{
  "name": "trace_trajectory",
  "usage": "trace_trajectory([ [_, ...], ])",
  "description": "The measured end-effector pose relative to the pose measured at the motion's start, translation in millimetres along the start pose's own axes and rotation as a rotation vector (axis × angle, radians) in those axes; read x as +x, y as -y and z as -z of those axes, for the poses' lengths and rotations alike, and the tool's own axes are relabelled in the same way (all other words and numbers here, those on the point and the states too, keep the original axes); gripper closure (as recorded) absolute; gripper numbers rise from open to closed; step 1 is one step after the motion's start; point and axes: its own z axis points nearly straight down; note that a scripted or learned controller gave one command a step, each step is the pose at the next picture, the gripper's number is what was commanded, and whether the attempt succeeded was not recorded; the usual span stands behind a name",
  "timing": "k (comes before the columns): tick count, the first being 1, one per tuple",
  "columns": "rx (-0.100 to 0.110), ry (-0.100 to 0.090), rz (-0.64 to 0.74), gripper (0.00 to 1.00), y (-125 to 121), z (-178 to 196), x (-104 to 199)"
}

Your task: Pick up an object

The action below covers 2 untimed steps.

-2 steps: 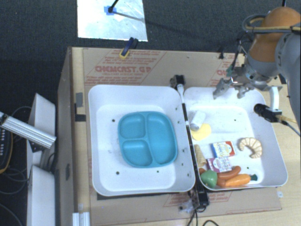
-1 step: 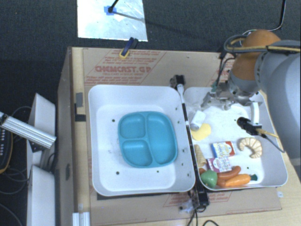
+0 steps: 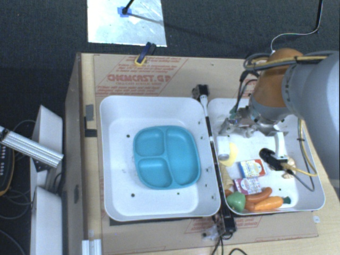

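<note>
My gripper (image 3: 240, 126) hangs low over the far part of the right bin (image 3: 311, 187), under the grey arm with its orange band. Just in front of it, by the bin's left wall, lie a yellow piece (image 3: 226, 155) and a small grey piece (image 3: 234, 152). Nearer the front sit a red and white carton (image 3: 252, 168) and a small printed packet (image 3: 247, 185). Along the front wall are a green pepper (image 3: 236, 201), a red sausage (image 3: 260, 194) and an orange carrot (image 3: 269, 203). I see nothing held in the gripper.
The left bin (image 3: 122, 116) holds a blue divided plate (image 3: 166, 157) at its middle. A thin divider wall (image 3: 211, 142) separates the two bins. The arm's bulk covers the right bin's far right corner.
</note>
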Motion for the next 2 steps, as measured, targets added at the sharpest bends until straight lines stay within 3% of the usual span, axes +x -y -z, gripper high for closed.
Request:
trace_trajectory([
  [1,0.000,0.001,-0.003,0.00,12.8,-0.1,-31.4],
  [2,0.001,0.002,-0.004,0.00,59.9,-0.2,-78.3],
])
